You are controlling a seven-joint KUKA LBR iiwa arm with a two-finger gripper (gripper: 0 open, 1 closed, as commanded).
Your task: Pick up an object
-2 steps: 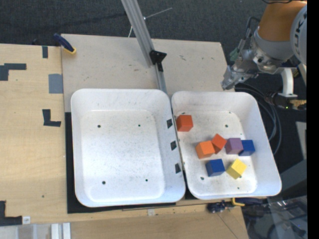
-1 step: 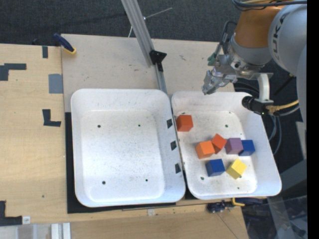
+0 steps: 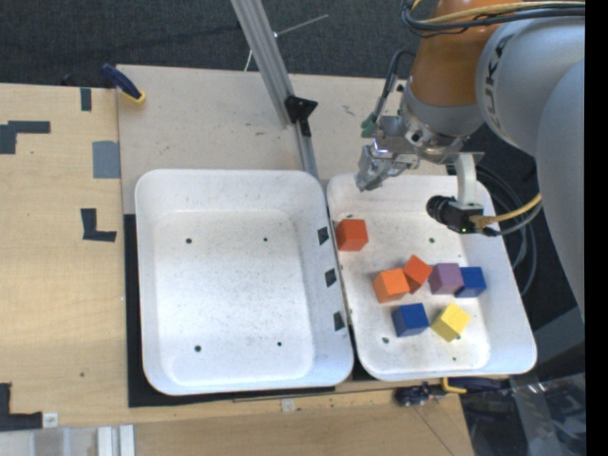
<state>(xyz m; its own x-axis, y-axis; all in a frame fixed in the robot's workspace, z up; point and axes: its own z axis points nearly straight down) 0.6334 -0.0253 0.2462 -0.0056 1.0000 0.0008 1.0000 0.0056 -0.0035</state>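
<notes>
Several small blocks lie in the right bin [image 3: 503,345]. A red-orange cube [image 3: 352,235] sits alone near the bin's left side. Further down are an orange block [image 3: 390,284], a red-orange block [image 3: 417,271], a purple block [image 3: 446,277], a blue block [image 3: 471,281], another blue cube [image 3: 410,318] and a yellow block [image 3: 452,321]. My gripper [image 3: 370,180] hangs over the bin's far left corner, above and just right of the lone red-orange cube. Nothing shows between its fingers.
The left bin [image 3: 152,283] lies beside the right one. A slanted metal bar [image 3: 275,74] with a black clamp runs down to the gap between the bins. Cables and a black fitting [image 3: 454,212] hang off the wrist over the right bin's far edge.
</notes>
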